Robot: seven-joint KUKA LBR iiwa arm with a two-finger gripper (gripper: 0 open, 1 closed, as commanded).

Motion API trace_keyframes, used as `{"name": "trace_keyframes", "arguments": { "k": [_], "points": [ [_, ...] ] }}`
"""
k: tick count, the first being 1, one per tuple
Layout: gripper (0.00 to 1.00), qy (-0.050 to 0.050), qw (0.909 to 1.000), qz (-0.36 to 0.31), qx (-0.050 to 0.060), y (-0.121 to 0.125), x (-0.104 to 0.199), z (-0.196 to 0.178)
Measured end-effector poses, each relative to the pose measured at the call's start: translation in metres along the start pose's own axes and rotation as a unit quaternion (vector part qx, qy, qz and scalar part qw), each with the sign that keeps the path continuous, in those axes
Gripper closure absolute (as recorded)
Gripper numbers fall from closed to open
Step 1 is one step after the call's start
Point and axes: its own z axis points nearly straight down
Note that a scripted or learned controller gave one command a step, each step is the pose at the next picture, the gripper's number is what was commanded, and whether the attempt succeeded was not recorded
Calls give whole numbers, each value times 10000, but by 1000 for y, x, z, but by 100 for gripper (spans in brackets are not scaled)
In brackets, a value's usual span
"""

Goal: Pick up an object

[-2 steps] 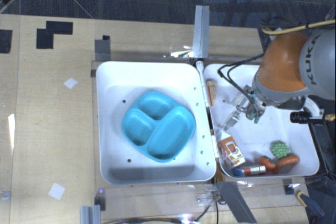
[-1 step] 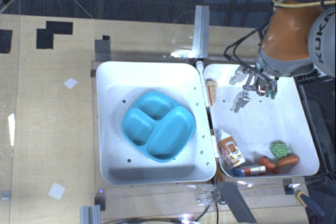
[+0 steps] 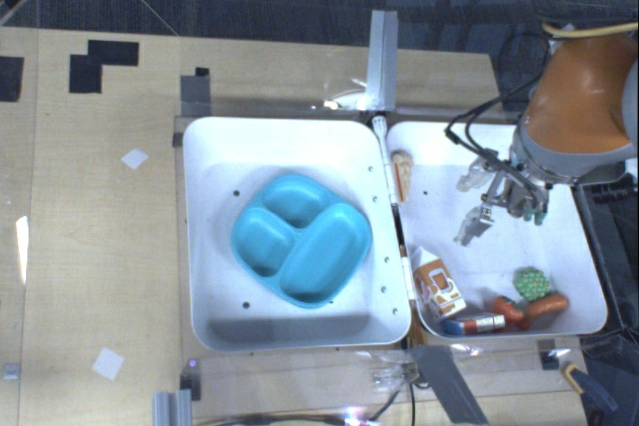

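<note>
1. The gripper (image 3: 479, 205) hangs over the right bin (image 3: 439, 140), fingers spread and holding nothing.
2. Along the frame's lower right lie an orange carton (image 3: 438, 286), a marker (image 3: 477, 323), a green ball (image 3: 532, 282).
3. A blue divided tray (image 3: 302, 239) sits in the left bin (image 3: 215, 214).

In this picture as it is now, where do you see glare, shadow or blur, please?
In the camera view: bright glare on the metal post above the bins and on the bench edge at the bottom; a soft grey shadow inside the left bin, along its near wall below the blue divided plate; the gripper over the right bin looks slightly soft, and the small items in the near corner are not sharp.
</note>
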Motion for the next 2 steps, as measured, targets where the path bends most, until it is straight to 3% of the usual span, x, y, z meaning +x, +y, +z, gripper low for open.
{"name": "trace_keyframes", "arguments": {
  "k": [1, 2],
  "points": [
    [0, -12, 9999, 144, 3, -24, -43, -52],
    [0, 11, 9997, 260, 1, 32, 35, -9]
  ]
}}
